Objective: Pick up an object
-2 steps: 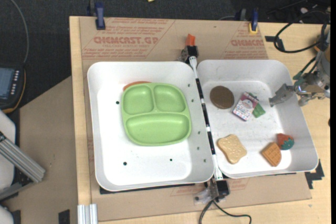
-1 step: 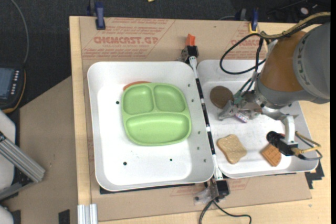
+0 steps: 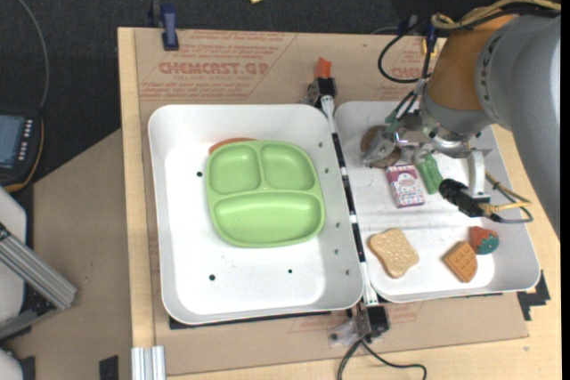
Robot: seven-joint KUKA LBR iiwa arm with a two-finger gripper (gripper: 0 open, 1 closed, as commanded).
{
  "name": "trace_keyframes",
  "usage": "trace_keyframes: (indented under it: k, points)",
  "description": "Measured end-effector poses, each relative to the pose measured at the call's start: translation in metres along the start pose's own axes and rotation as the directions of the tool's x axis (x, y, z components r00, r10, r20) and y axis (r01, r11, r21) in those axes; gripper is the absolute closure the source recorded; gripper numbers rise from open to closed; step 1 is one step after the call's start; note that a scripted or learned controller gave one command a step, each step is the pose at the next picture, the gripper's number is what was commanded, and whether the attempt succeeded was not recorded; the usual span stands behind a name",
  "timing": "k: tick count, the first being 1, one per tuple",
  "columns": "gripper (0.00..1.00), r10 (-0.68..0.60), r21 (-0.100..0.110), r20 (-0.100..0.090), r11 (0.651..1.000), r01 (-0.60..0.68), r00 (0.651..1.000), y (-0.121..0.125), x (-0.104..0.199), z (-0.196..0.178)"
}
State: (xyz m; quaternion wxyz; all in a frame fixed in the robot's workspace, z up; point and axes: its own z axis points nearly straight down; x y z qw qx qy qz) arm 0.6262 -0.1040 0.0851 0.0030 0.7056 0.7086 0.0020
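My gripper [image 3: 408,141] hangs low over the back of the right bin [image 3: 512,276], under the grey arm with its orange band. Just left of it lies a brownish object [image 3: 376,147]. A small pink box [image 3: 405,185] lies directly in front of the gripper, with a green object [image 3: 430,174] beside it on the right, partly under the wrist. Nearer the front of the bin are a slice of toast [image 3: 394,252], an orange waffle-like cracker [image 3: 460,262] and a red and green strawberry [image 3: 484,238]. I see nothing between the fingers.
The left bin [image 3: 178,262] holds a green divided plate [image 3: 264,192], with an orange edge [image 3: 230,141] peeking out behind it. A ridge with clips [image 3: 346,191] separates the two bins. A blue clamp [image 3: 166,24] sits on the bench's back left.
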Motion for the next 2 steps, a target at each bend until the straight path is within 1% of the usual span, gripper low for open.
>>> trace_keyframes:
  k: [1,2]
  points:
    - [0.00,0.002,0.003,0.000,1.000,-0.002,1.000,0.022,0.013,0.000]
    - [1.00,0.002,0.001,0.001,1.000,-0.002,1.000,0.022,0.012,-0.011]
